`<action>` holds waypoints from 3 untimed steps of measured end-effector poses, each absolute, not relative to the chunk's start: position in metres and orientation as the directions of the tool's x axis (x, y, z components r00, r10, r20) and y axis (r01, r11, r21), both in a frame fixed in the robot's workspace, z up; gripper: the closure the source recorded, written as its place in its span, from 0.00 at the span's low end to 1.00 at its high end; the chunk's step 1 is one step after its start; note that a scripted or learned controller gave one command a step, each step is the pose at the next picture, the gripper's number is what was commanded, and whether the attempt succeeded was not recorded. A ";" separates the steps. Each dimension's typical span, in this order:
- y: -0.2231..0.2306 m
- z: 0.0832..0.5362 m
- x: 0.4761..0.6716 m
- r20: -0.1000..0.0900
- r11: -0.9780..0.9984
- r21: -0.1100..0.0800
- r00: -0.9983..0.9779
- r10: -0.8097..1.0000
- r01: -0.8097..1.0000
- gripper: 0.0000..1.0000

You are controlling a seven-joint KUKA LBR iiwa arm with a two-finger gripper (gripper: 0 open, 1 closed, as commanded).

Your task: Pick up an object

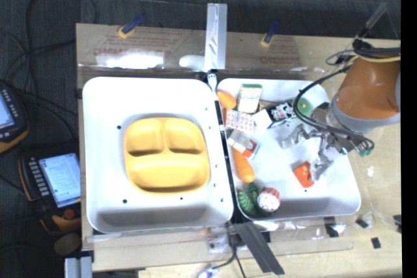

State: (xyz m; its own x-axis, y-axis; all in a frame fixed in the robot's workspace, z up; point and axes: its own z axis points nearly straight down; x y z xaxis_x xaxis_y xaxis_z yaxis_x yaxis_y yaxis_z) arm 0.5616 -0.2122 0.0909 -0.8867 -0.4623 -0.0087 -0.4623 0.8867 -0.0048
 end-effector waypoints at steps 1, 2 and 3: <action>-0.227 0.089 0.646 0.024 0.910 0.015 -0.910 -0.414 -0.414 0.00; -0.223 0.091 0.555 -0.007 0.883 -0.006 -0.883 -0.469 -0.469 0.00; -0.224 0.089 0.655 -0.008 0.825 -0.009 -0.825 -0.565 -0.565 0.00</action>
State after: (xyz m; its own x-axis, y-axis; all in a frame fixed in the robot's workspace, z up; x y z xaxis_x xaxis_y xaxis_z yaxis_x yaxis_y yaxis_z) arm 0.6550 -0.2237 0.0892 -0.8251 -0.5650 -0.0079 -0.5649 0.8251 -0.0090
